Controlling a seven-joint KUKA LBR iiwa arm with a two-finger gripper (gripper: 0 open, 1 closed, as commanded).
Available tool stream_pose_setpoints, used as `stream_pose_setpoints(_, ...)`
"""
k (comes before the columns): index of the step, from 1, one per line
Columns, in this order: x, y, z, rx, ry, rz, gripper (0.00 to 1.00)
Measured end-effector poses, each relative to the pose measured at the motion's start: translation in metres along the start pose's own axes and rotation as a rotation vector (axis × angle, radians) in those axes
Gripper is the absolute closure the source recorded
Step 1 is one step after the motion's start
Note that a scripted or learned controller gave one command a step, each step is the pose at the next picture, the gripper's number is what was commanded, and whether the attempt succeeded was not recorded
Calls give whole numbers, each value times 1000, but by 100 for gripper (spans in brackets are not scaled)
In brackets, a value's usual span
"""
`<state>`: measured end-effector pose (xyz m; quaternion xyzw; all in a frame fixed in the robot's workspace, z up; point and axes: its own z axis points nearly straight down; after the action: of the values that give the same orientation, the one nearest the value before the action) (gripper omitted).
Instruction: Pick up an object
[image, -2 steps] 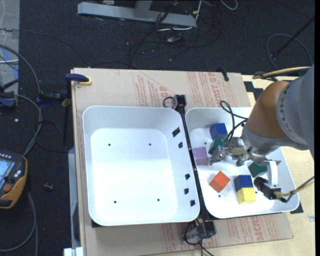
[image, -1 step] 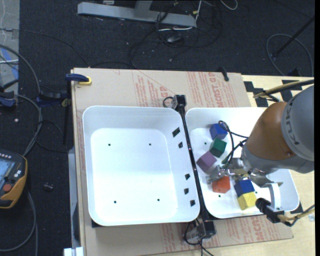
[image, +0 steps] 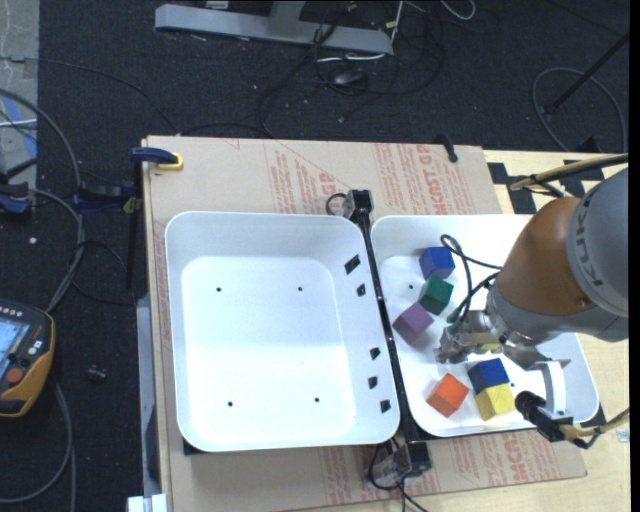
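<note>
Overhead, arm (image: 560, 275) reaching in from right over right bin (image: 585, 400). Gripper (image: 458, 343) hanging near bin centre; finger state impossible to tell. 6 blocks lying in right bin: blue (image: 436, 262) and green (image: 436, 295) toward far edge, purple (image: 413, 322) beside left wall, orange (image: 448, 393), dark blue (image: 488, 374) and yellow (image: 494, 402) along near edge. Left bin (image: 185, 300) sitting beside it, walls touching.

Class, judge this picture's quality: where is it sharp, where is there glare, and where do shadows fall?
Camera view: evenly lit, mostly sharp; the left bin is bright enough to wash out its floor; soft shadow lies under the arm near the purple cube; the pincer looks slightly blurred.
</note>
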<state>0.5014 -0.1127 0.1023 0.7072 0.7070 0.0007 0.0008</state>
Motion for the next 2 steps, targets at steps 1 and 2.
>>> stream_pose_setpoints(1, 0, 0, -10, 0, 0, 0, 100)
stream_pose_setpoints(2, 0, 0, -10, 0, 0, 0, 0)
